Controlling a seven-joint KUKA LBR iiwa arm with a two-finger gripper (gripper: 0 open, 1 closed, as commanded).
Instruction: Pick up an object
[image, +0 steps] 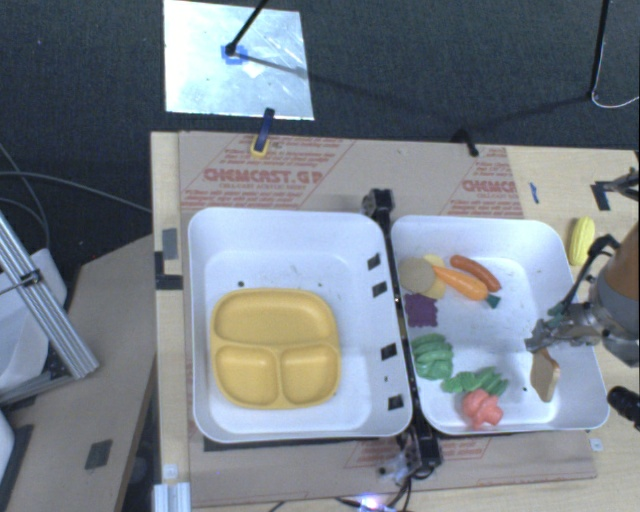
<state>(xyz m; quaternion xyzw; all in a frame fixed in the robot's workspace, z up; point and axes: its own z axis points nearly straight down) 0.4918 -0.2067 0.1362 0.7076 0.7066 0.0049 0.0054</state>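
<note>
Here carrot (462, 282) lies flat, long axis left-right, green tip right.

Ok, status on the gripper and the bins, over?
Gripper at right bin right side, fingers unreadable. Tan piece just below it, hold unconfirmed. Toy foods lie left of it; yellow tray in left bin.

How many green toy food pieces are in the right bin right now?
2: a leafy green piece near the right white bin's left wall, and a darker green piece just right of it, touching a red piece.
</note>
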